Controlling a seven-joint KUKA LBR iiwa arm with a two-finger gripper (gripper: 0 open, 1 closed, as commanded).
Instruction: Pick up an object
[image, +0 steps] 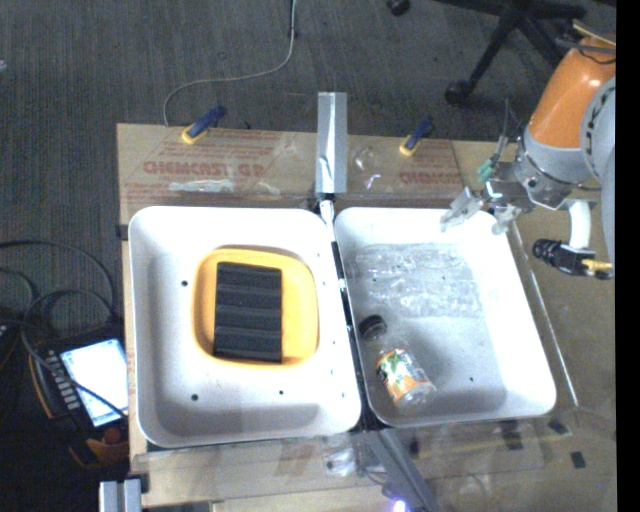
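White plastic made up both shallow bins in the camera view, operator, and you had a choice of things in them. The left bin (160, 400) held a yellow tray with a black ribbed block (249, 311) lying in it, long axis running towards and away from the camera. The right bin (520, 340) held a small dark round cap (372, 326) near its left wall, a crumpled green-and-orange wrapped packet (403, 375) just nearer the front edge, and a sheet of clear crinkled film (415, 272) across its far half.

Your two-finger gripper (478, 207) hung over the far rim of the right bin, close to its right corner, with nothing between its fingers; they looked spread apart, though the detail was small. The packet and the cap both lay well apart from it, towards the front and left of that bin, the packet slanting diagonally. I judged the film the nearest target, and the block in the left bin the farthest.
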